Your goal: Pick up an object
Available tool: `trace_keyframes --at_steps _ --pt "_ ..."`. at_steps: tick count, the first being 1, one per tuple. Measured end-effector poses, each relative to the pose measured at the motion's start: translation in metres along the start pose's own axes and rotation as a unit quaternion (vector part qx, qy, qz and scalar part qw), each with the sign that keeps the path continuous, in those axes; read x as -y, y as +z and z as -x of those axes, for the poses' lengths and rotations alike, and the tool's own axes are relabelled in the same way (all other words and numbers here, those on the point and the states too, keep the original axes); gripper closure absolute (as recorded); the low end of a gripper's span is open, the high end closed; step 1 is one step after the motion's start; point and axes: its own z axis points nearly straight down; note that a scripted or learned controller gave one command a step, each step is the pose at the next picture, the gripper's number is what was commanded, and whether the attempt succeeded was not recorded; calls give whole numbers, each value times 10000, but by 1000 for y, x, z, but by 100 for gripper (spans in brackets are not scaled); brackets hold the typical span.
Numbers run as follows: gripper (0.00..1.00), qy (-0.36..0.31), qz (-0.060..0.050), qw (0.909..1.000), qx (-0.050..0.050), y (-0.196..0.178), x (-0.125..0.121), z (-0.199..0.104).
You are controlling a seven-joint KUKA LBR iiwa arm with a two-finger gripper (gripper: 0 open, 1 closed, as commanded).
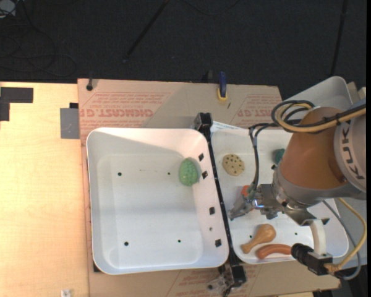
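A green bumpy ball [188, 172] lies in the left bin [111, 166], close to its right wall. The right bin [235, 240] holds a tan round cookie-like disc [233, 164], a tan drumstick-shaped piece [260, 236], an orange-red sausage-shaped piece [274, 250] and a teal object [277, 156] partly hidden by the arm. My gripper [247, 202] reaches down into the right bin near its left wall, between the disc and the drumstick. Nothing shows between its tips.
A black divider [211, 184] runs between the two bins. The bulky orange wrist band [312, 159] covers much of the right bin. Cardboard [148, 107] lies under the bins, with a wooden bench top [31, 197] to the left.
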Motion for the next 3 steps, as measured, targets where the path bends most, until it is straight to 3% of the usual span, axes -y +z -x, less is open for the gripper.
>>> trace_keyframes --at_steps 1,2,3 --pt "0 -22 25 10000 1 0 -3 -25" --pt "0 -33 127 9999 -1 -167 -33 -49" --pt "0 12 -38 10000 10 -46 1 -10"
